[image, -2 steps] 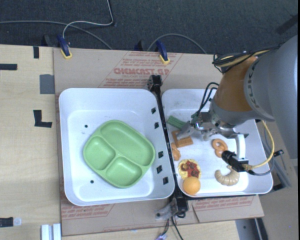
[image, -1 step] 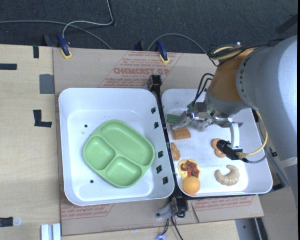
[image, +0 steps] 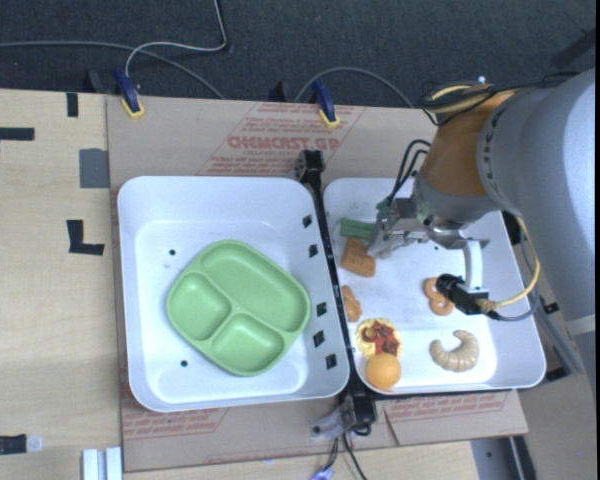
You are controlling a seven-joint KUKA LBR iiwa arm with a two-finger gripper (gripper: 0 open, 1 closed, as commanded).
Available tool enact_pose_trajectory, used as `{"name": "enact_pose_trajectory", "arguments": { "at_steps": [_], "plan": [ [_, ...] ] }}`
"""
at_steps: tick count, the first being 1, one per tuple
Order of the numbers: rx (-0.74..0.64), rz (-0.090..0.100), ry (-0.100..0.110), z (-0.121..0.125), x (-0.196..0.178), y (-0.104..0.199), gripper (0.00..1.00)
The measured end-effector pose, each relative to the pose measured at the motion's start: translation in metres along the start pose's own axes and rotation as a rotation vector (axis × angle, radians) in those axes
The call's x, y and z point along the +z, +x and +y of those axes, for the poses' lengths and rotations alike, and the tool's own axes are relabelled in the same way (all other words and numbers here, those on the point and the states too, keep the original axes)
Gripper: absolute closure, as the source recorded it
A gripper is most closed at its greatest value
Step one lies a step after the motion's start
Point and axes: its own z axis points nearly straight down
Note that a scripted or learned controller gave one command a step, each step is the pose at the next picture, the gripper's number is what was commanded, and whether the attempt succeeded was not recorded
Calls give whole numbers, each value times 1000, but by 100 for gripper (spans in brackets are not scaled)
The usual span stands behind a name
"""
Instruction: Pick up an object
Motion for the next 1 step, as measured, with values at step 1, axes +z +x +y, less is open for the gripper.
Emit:
{"name": "enact_pose_trajectory", "arguments": {
  "at_steps": [1],
  "plan": [
    [0, 1, 5, -2, 3, 1, 0]
  ]
}}
